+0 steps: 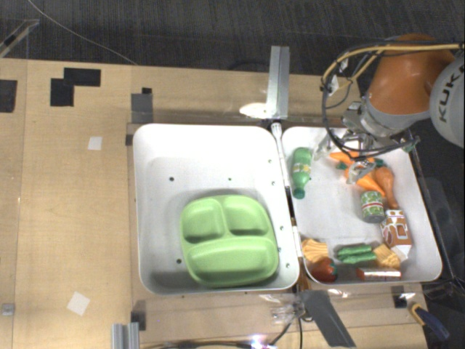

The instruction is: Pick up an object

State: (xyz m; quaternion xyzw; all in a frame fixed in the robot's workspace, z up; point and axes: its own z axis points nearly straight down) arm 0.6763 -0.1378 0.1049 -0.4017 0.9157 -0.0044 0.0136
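Note:
The right bin (323,224) holds several small toy foods. A green bottle (300,170) lies along its left wall. Orange carrot pieces (381,181) sit at the upper right, with a small green-labelled can (372,206) just below them and a red-and-white carton (396,233) under that. Along the front edge lie a green pepper (354,253), a waffle-like piece (314,249) and a red item (324,270). My gripper (356,162) hangs low over the carrots at the bin's back right; the wrist and cables hide its tips.
The left bin (156,166) carries a green divided tray (228,240) in its front half. A metal post (278,86) rises behind the wall between the bins. Wooden bench surface stretches away to the left.

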